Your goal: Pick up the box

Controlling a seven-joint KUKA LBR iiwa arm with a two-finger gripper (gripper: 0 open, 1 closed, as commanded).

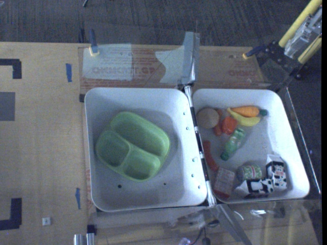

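We see the box (223,181), pinkish, lying flat near the front wall of the right bin (296,152), just left of a small can (250,171) and a cow-patterned carton (276,175). A green divided tray (133,146) sits in the left bin (97,116).

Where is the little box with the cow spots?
The cow-patterned box sits in the near right corner of the right bin, just right of a small can.
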